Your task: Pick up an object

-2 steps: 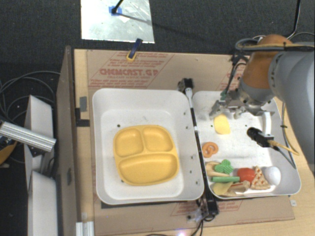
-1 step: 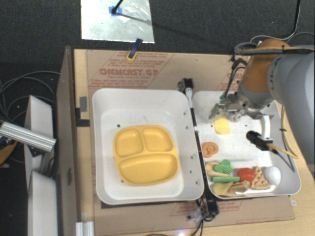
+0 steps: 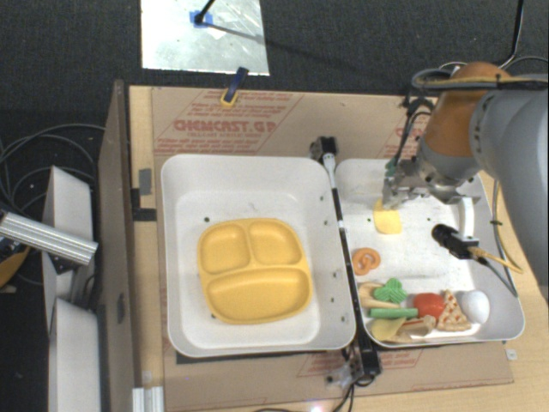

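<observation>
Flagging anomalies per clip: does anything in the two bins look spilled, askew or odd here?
Nothing looks spilled or damaged. The toy food is heaped at the right bin's near edge, with a yellow piece apart beneath the hand. The yellow divided tray sits flat in the left bin.

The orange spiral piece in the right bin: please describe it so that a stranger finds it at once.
Look at the right bin, along its left wall beside the divider. The orange spiral piece lies alone there, below the pale yellow block and above the green toy. It alone is a round coil.
</observation>
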You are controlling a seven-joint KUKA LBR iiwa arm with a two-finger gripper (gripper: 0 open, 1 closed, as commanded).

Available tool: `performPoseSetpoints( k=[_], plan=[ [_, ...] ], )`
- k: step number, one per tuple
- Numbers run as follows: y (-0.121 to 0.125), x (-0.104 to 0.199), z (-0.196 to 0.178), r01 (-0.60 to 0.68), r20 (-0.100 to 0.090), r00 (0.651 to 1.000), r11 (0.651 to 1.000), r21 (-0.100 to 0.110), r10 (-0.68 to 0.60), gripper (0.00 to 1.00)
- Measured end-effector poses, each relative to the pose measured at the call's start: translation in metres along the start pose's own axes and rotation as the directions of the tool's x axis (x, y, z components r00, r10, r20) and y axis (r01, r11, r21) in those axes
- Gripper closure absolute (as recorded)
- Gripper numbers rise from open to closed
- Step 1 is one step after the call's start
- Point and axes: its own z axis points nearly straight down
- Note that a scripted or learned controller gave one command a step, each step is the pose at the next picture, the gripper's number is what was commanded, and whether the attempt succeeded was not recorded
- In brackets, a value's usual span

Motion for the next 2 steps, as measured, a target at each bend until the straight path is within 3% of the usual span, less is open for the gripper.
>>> performPoseSetpoints(
  k=[1, 2],
  plan=[
    [0.0, 0.0, 0.001, 0.0, 0.0, 1.0, 1.0, 0.001, 0.0, 0.0],
    [0.005, -0.001, 0.012, 0.003, 0.0, 1.0, 1.0, 0.002, -0.003, 0.0]
  ],
)
